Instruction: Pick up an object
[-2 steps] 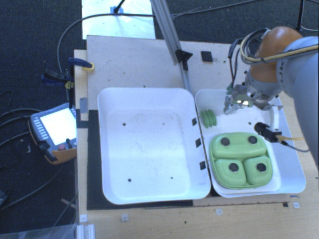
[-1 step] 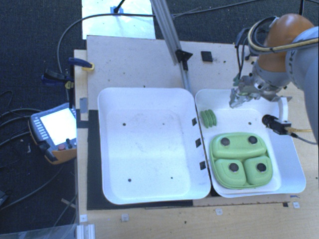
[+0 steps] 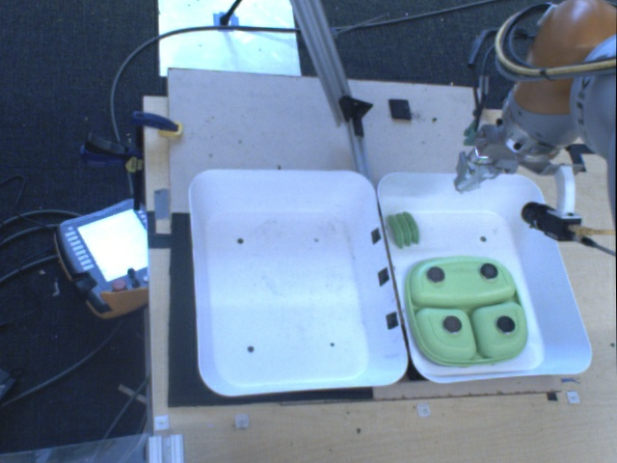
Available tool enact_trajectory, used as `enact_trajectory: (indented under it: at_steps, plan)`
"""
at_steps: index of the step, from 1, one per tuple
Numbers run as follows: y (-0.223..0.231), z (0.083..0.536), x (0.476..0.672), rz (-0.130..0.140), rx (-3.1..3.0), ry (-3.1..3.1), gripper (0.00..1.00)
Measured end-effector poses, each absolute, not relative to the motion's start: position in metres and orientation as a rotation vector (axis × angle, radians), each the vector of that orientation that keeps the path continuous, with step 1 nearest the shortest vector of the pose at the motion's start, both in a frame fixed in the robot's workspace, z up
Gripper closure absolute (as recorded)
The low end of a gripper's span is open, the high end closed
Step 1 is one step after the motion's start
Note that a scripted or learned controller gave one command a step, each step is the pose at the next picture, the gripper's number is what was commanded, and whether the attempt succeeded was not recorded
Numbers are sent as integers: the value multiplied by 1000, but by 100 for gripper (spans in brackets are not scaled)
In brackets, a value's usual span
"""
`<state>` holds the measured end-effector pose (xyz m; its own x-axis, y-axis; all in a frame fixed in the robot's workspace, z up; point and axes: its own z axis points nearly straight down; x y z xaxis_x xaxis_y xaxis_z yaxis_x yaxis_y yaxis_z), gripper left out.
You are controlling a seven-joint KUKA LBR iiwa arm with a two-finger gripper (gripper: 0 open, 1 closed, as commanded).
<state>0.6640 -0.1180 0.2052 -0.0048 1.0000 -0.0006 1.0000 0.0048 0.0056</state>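
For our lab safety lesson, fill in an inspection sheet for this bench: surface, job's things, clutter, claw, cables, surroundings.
Surface: pale brown bench board bearing two shallow white bins, left bin and right bin.
Job's things: large green moulded three-compartment plastic tray and small green ridged piece, both in the right bin.
Clutter: small black block on the board.
Claw: claw over the right bin's far rim, apart from both green things; finger state unclear.
Cables: black cables across the dark floor.
Surroundings: handheld control pendant with lit screen at left; grey metal pole.
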Motion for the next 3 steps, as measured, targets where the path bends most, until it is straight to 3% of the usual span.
enact_trajectory:
  at_steps: [1,3]
  plan:
    - [-118,235,665,5,2212,2225,100]
    - [-11,218,668,5,2210,2233,100]
